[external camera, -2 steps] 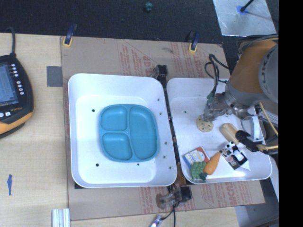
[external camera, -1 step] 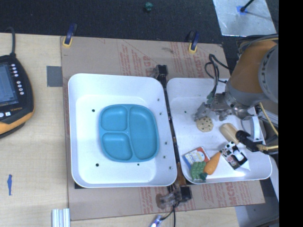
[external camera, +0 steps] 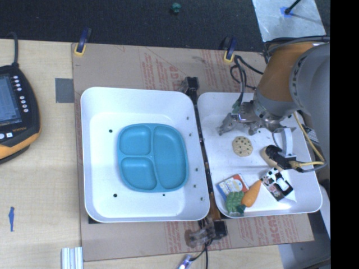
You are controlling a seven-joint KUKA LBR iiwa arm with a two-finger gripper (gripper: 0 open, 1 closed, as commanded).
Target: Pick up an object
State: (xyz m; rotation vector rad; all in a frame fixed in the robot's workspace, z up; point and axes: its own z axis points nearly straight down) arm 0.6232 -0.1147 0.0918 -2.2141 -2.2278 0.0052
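Round tan speckled cookie: flat on floor of right-hand shallow white bin, centre-right of frame, just below pincer, not touching it.

Two-finger pincer on grey arm with orange band: low over upper part of same bin, prongs spread apart, nothing between them.

Lower in same bin:
- Orange toy carrot with green top, lying tilted, tip toward upper right.
- Small white packet with red and blue print, against carrot's left side.
- Small black-and-white block, just right of carrot.
- All three well apart from pincer.

Left-hand shallow white bin, centre of frame: light blue three-compartment plastic plate, flat in middle.

Both bins side by side on brown cardboard sheet.

Orange-and-grey handheld pendant with screen at left edge of frame, on pale wooden bench.
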